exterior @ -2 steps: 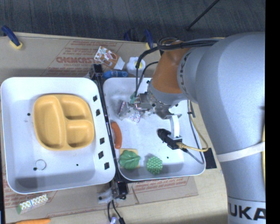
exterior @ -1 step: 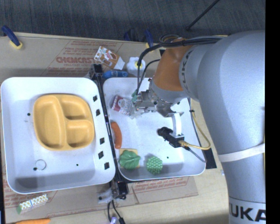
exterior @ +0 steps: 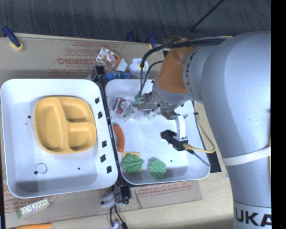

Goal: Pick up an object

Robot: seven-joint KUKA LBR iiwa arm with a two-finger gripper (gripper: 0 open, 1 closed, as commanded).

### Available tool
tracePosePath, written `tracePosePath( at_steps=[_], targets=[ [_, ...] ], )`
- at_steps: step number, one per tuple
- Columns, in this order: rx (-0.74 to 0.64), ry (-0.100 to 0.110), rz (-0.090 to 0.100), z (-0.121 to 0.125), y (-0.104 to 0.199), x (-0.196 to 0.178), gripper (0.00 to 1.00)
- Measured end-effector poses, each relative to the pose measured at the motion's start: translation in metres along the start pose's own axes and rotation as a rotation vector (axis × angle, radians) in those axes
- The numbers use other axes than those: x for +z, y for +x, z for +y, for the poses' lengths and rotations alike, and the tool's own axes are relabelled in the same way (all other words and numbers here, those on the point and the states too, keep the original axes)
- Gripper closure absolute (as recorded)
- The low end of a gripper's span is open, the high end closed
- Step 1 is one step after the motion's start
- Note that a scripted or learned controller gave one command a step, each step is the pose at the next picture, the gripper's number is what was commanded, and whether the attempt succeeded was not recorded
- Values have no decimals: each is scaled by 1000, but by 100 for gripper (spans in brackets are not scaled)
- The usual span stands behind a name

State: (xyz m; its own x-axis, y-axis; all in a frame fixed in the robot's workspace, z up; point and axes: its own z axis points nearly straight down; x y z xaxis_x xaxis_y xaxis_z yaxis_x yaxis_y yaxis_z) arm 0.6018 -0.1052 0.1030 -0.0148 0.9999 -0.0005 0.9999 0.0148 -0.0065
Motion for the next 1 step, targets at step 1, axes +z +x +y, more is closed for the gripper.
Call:
tracePosePath(
  at_steps=[1],
  targets=[
    [121,-1,2,-40,14,-12,0]
  ],
)
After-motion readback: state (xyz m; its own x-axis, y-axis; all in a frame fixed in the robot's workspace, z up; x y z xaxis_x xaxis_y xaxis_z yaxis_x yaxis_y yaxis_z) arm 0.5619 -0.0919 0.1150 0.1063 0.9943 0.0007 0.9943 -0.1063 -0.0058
